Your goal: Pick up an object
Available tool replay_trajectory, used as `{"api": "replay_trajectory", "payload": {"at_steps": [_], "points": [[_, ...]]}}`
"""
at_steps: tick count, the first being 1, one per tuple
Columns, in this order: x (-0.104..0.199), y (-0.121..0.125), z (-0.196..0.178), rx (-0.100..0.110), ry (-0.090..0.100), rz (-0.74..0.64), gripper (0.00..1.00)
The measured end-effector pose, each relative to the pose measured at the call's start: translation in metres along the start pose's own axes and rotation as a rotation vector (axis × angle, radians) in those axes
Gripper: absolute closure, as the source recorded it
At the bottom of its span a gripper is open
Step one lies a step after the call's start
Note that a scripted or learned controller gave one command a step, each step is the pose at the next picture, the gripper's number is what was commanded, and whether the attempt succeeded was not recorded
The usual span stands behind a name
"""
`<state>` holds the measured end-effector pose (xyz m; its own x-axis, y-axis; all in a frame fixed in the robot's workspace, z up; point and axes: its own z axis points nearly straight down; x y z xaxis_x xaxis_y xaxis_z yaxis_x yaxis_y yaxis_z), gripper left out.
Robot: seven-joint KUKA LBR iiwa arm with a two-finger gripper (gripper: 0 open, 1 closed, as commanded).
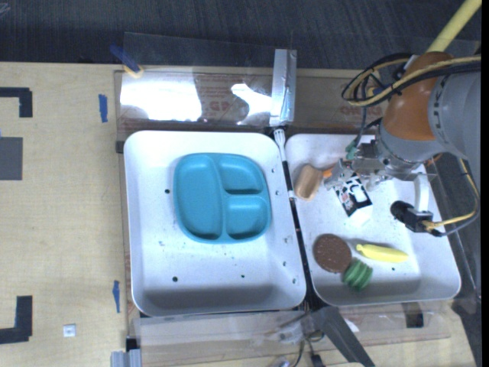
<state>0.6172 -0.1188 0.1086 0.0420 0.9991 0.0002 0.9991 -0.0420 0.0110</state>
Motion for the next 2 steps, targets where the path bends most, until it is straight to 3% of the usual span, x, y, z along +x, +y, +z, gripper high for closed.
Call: {"api": "replay_trajectory", "payload": {"at_steps": [1,2], "points": [[-0.001,0.001,-0.011,-0.003,0.001,0.002,1.00],[0.061,-0.010,-0.114,0.001,0.002,0.006,1.00]]}}
